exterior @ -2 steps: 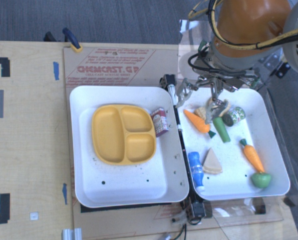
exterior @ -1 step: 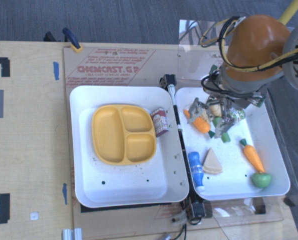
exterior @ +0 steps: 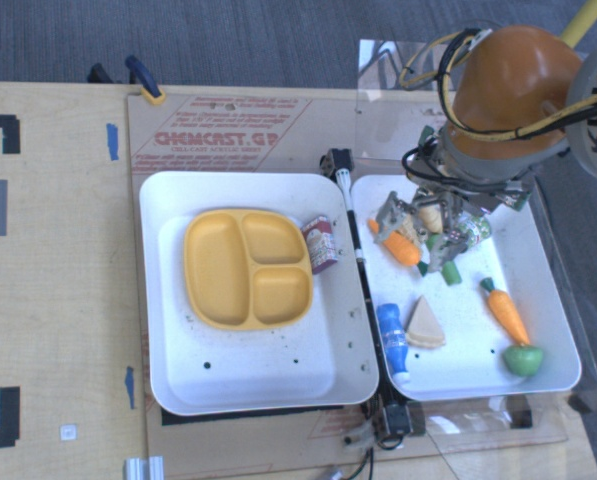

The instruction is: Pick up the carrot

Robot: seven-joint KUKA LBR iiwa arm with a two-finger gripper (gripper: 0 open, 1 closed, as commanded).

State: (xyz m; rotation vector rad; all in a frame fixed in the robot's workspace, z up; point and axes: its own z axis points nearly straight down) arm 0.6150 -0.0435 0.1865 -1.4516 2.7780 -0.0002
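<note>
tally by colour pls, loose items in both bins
Orange: 2, carrot under the gripper at and carrot
Yellow: 1, divided plate
Red: 1, can
Blue: 1, bottle
Tan: 1, wedge
Green: 2, round fruit and small piece
Total: 8

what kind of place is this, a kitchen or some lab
Most likely a robotics lab bench, not a kitchen: a grey arm reaches over two white bins holding toy food, such as a carrot, on a cardboard sheet.
</note>
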